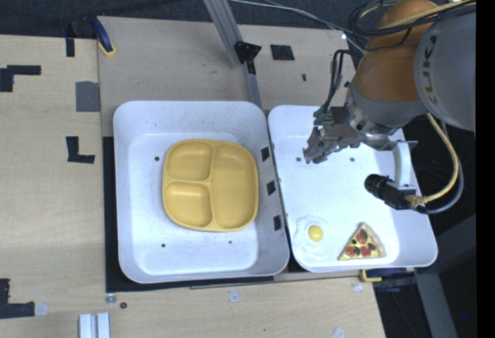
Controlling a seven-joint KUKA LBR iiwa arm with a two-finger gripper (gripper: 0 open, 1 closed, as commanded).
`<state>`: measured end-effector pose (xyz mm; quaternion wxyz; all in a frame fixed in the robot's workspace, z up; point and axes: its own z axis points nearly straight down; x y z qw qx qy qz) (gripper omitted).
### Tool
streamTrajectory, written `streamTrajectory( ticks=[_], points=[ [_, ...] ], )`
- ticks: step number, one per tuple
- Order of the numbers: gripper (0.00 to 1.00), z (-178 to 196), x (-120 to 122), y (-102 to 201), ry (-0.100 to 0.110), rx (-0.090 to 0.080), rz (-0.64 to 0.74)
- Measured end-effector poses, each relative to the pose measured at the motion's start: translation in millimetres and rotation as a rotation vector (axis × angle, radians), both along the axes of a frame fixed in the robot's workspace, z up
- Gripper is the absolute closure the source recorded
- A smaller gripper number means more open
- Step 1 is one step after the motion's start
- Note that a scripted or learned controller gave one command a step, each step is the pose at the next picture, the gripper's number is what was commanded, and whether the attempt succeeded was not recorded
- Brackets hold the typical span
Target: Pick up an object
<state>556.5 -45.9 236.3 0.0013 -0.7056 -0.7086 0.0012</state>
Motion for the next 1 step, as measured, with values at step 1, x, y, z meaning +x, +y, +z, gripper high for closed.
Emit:
streamTrajectory(
  ticks=[1],
  points=[
    [1.00,5.5,-6.7,53.6,-0.001,0.001,0.002]
  ],
)
